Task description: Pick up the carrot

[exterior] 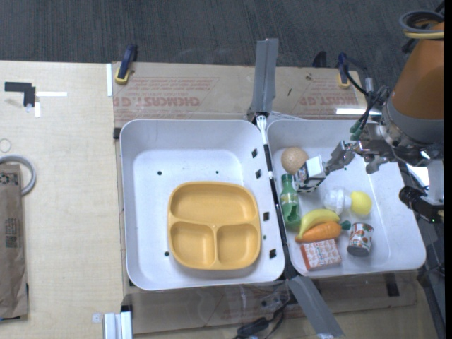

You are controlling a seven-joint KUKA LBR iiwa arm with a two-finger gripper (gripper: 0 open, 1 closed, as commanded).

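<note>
In right bin [402, 253], hovering my gripper [311, 175] w/ fingers apart, holding nothing, far side of carrot [318, 232], since banana [316, 219] is crowding it.

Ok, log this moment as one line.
task: pick carrot | gripper: right bin, by egg | carrot: lying below banana, not held | status: not grasped
</note>
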